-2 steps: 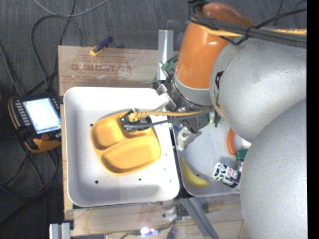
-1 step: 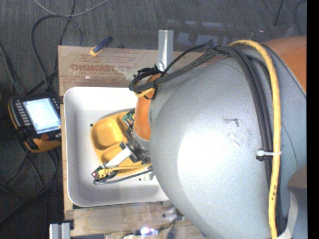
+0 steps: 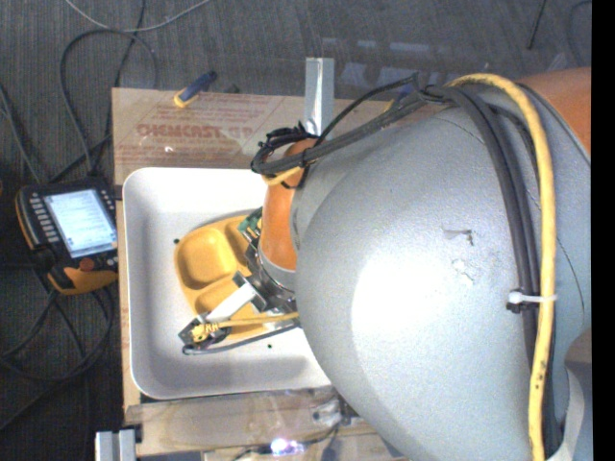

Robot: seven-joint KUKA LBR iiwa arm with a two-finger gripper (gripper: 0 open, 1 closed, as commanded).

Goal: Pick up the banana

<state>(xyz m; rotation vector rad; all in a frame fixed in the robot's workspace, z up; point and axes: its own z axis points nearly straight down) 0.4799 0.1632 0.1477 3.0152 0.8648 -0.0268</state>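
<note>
- Yellow banana (image 3: 209,255) lies in the left white bin (image 3: 144,286), where we see the gripper (image 3: 197,334) reaching low, presumably for a grasp.
- Its fingers look nearly closed on something small and yellow (what, we cannot tell).

The banana (image 3: 213,259) is a yellow, curved shape in the left centre of the frame, lying flat on the white floor of the bin (image 3: 154,353). Its right end seems hidden under the grey arm.
</note>
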